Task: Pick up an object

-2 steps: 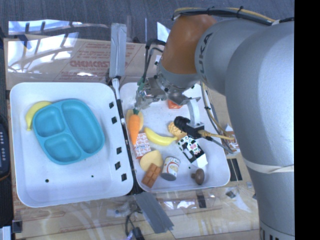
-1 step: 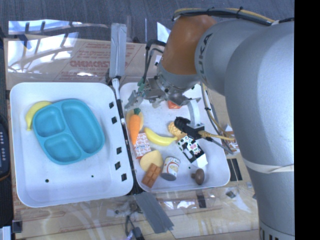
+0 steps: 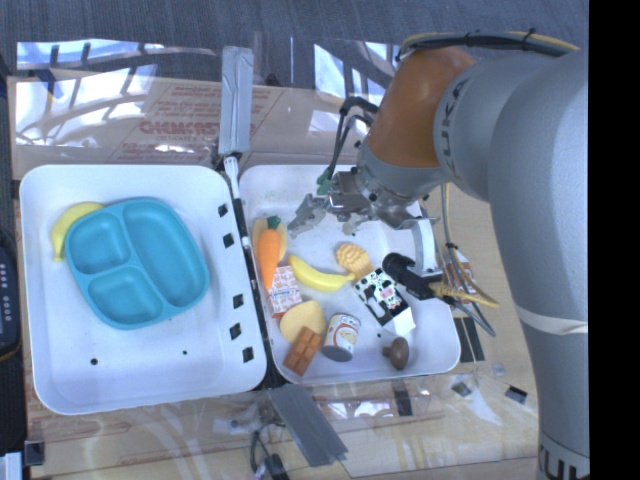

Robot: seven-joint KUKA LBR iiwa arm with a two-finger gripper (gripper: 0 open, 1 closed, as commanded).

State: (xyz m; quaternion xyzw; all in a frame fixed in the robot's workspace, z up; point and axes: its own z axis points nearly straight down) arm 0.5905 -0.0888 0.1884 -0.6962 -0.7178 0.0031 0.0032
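Gripper (image 3: 327, 211) hung over right bin's (image 3: 440, 353) far end, fingers spread, nothing between them; carrot (image 3: 268, 251) and banana (image 3: 317, 274) lay just nearer.

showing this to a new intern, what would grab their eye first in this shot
The big grey arm with its orange band fills the right side, its hand low over the right bin. Under it lies a jumble of toy food, with a carrot and a banana by the divider. In the left bin, a blue divided plate stands out.
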